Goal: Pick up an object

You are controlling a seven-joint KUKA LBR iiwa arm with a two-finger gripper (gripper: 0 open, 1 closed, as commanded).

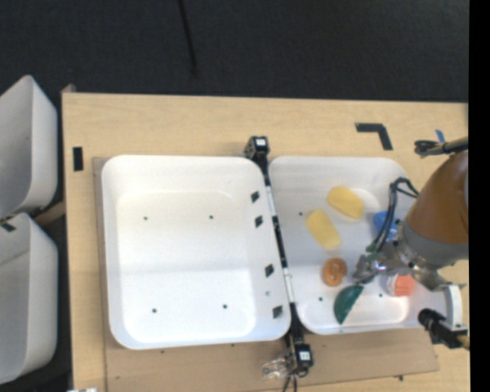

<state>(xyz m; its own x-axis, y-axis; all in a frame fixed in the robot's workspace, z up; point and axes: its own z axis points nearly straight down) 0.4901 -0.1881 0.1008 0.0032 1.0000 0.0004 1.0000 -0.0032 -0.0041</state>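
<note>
Currently your end effector (374, 269) sits low in the right bin (310, 174), at the approach step; I cannot tell its state, nor any object held. Just left lies a round orange ball (334, 271); just below-left, a dark green leaf-shaped piece (347, 302). Two smooth yellow lumps (323, 229) lie further up-left. Next, you must confirm a grasp before lifting.

One fixed camera looks down from above the bench (229, 121) at a slant, far enough to take in both white bins (180, 170) side by side.
</note>
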